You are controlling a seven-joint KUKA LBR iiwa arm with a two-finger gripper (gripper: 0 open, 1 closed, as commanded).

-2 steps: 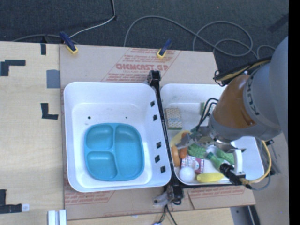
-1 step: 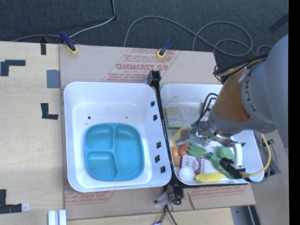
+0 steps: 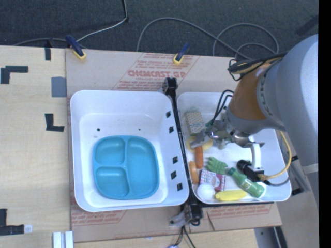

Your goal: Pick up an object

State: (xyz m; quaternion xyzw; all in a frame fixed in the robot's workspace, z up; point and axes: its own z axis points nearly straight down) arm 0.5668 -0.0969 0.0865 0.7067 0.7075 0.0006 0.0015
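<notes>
The gripper (image 3: 208,136) hangs low over the left part of the right bin (image 3: 274,138), among the small items there. Just beneath and beside it lie a yellowish piece (image 3: 207,145) and an orange carrot-like stick (image 3: 198,157). A speckled tan block (image 3: 194,120) sits a little behind the gripper. Toward the bin's front lie a green leafy toy (image 3: 217,165), a green bottle (image 3: 248,183), a yellow banana (image 3: 231,195), a white egg (image 3: 206,191) and a red-and-white packet (image 3: 211,178). I cannot see whether anything is held.
The left bin (image 3: 83,118) holds a blue divided plate (image 3: 125,167). A black divider with clips (image 3: 176,138) runs between the bins. The bulky grey arm with its orange band (image 3: 248,94) covers the right bin's far right side. Cables trail behind the bench.
</notes>
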